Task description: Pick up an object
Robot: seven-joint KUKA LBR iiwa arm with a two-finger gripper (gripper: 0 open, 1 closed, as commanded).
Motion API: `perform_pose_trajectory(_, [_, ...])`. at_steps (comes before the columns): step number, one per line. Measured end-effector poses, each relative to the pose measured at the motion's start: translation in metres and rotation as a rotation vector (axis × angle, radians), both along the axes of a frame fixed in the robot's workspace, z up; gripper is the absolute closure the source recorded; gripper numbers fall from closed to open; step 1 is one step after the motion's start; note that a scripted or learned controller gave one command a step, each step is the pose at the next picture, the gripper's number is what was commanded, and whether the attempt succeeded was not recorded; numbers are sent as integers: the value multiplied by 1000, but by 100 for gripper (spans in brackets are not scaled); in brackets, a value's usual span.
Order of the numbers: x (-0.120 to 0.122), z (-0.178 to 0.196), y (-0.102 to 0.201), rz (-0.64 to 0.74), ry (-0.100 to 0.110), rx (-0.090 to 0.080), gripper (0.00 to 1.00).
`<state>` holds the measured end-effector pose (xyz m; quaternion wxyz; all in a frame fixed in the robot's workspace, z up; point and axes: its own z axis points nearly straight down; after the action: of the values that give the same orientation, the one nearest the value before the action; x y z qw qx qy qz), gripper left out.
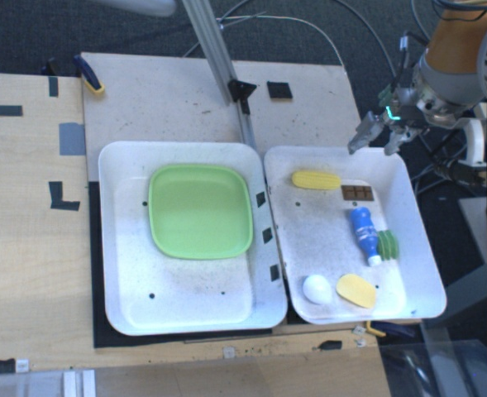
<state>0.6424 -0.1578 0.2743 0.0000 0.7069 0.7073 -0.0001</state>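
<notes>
**A:** What's there to pick, from the overhead camera?

**B:** I see six things in the right bin point(417, 222). A yellow corn cob point(316, 179) lies at the bin's 11 o'clock, with a small brown chocolate bar point(358, 193) just beside it toward 3 o'clock. A blue bottle point(364, 234) with a white cap lies near the middle, cap pointing to 6 o'clock, and a green ridged piece point(388, 244) touches its 3 o'clock side. At the bin's 6 o'clock sit a white egg point(316, 289) and a flat yellow chip point(357, 290), close together but apart.

**A:** And the fingers?

**B:** I read the gripper point(378, 136) as spread apart, the two grey fingers point(361, 136) splayed with nothing between them. It hangs at the right bin's 1 o'clock corner, above the rim, touching none of the objects. The corn is the nearest piece, toward the gripper's 8 o'clock.

**A:** The other bin?

**B:** The left bin point(119, 246) holds one green square plate point(200, 211), lying flat in its upper half, toward 12 o'clock.
</notes>
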Motion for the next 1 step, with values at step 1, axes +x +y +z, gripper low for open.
perform_pose_trajectory(1, [0,0,0,0,0,0,0])
